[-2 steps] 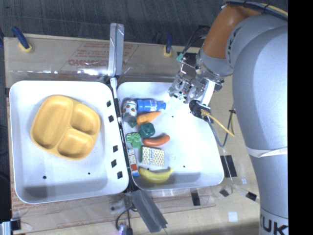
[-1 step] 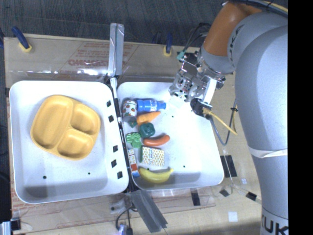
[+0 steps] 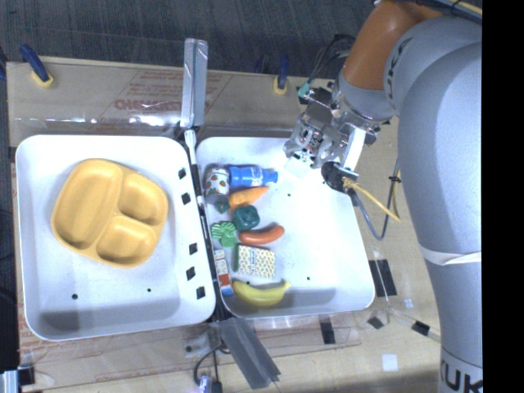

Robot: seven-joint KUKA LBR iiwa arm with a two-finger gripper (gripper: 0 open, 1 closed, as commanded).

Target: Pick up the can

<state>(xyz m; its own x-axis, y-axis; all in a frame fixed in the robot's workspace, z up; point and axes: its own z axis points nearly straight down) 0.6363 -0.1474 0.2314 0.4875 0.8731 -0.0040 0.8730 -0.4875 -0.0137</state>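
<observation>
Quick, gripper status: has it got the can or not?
Gripper: above the right bin's far edge, nothing seen held; open or shut cannot be told. The can lies in the bin, apart from it.

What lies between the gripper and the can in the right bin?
In the camera view, bare white floor of the right bin separates the gripper from the blue can; nothing lies between.
</observation>
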